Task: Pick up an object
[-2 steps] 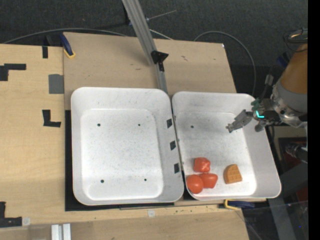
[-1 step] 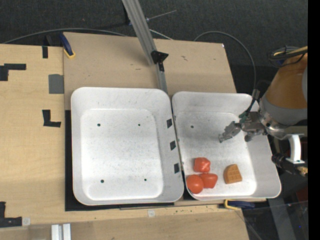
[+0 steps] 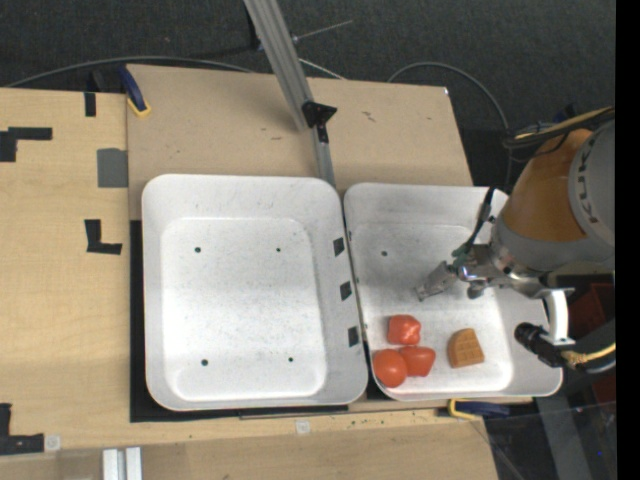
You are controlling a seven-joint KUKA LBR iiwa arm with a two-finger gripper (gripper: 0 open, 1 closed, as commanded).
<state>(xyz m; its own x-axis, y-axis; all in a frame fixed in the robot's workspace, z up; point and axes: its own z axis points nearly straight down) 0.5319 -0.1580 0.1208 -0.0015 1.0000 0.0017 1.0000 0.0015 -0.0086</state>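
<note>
Pincer (image 3: 432, 290) hangs over the right white bin (image 3: 400, 218), can't tell its state. Best: shift toward the rounded red pieces (image 3: 404, 330), centre on one, descend straight.

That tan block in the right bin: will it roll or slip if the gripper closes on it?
The tan block looks squarish with flat sides, so it probably won't roll. It looks small and likely light, so a nudge may slide it on the smooth bin floor. The gripper is apart from it.
</note>
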